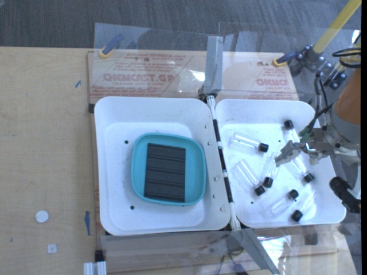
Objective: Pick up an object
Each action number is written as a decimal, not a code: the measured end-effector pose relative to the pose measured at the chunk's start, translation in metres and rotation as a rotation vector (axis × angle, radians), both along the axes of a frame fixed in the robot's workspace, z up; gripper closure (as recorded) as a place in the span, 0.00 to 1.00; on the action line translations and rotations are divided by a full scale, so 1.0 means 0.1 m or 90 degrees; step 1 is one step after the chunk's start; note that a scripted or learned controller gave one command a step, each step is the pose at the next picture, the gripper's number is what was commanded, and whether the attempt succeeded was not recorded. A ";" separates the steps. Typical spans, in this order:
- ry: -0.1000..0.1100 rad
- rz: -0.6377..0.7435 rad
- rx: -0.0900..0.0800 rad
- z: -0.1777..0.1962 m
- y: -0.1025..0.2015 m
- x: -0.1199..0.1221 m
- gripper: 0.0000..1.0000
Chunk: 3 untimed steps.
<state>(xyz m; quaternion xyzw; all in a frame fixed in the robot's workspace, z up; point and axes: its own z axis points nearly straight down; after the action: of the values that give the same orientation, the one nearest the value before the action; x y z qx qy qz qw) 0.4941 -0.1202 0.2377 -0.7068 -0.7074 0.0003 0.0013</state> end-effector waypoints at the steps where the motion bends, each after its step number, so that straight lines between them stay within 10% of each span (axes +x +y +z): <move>1: 0.000 0.025 0.000 -0.55 -0.59 0.22 0.00; 2: -0.004 -0.045 0.001 -1.41 -0.83 0.67 0.00; 3: -0.006 -0.018 -0.002 -1.50 -0.62 1.02 0.00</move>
<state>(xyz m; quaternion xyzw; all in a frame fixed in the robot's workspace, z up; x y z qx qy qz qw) 0.5961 -0.1823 0.0880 -0.7167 -0.6974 -0.0019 -0.0033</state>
